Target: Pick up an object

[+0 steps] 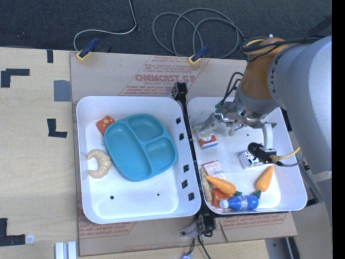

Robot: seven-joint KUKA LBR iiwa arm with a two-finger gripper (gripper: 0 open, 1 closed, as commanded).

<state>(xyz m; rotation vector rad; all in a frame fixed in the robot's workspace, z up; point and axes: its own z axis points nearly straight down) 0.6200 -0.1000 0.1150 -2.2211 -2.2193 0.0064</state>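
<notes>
Grey tool [235,124] above r. bin [291,198]

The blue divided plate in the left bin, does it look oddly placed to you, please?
Slightly: the blue divided plate lies askew, turned at an angle to the left bin's walls, and it covers part of a red packet at its upper-left edge. Nothing looks spilled or damaged.

My arm [307,80] is a thick, smooth grey cylinder with an orange band [257,74] above the wrist, black cables looping past it, and a yellow cable [288,154].
</notes>
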